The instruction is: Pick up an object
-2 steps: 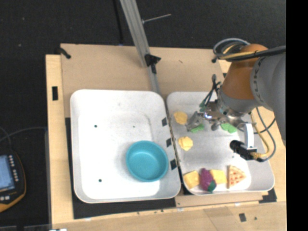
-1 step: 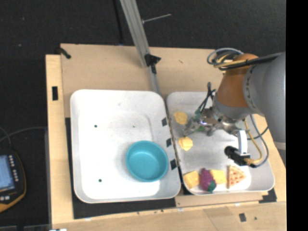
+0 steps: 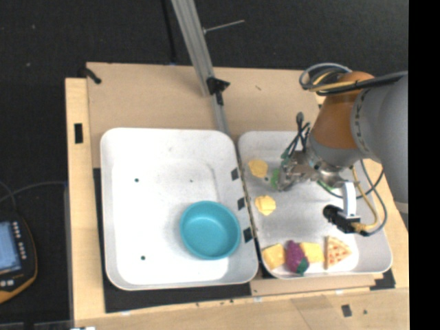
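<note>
The tan wooden desk (image 3: 158,98) carries two bins. The left white bin (image 3: 158,157) holds a round teal plastic bowl (image 3: 208,229). In the right white bin (image 3: 289,215), the tool (image 3: 287,174) hangs near a yellow toy piece (image 3: 258,168); its state cannot be told. Risk: the descent lands beside the piece, nudging it away.

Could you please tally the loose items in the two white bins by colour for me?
Yellow: 4 — one, one, one, one
Blue: 1 — bowl
Purple: 1 — grape-like piece
Orange and yellow: 1 — pizza slice
Green: 1 — small piece by the gripper, partly hidden
Total: 8
</note>
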Tool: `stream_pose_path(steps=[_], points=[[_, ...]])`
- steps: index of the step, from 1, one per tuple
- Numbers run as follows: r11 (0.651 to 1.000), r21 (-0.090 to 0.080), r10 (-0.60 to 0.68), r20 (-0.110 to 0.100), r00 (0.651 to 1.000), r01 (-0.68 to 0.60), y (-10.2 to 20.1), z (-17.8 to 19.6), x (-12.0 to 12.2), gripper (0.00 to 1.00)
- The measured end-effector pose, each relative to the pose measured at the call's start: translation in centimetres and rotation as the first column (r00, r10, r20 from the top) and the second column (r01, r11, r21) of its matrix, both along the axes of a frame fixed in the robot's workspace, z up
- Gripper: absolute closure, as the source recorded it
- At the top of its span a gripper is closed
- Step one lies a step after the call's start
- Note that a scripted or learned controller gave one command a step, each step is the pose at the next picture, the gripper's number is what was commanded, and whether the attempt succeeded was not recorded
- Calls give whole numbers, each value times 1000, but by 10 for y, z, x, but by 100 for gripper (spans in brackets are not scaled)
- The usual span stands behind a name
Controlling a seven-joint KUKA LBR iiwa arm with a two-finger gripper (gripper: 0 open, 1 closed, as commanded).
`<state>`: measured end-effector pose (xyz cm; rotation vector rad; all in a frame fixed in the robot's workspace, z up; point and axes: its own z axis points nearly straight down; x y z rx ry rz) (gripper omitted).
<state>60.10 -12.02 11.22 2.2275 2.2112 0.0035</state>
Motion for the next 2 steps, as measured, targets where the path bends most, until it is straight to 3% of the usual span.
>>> stream_pose_path(steps=[2], points=[[1000, -1, 10, 4, 1000, -10, -1, 111, 17, 100]])
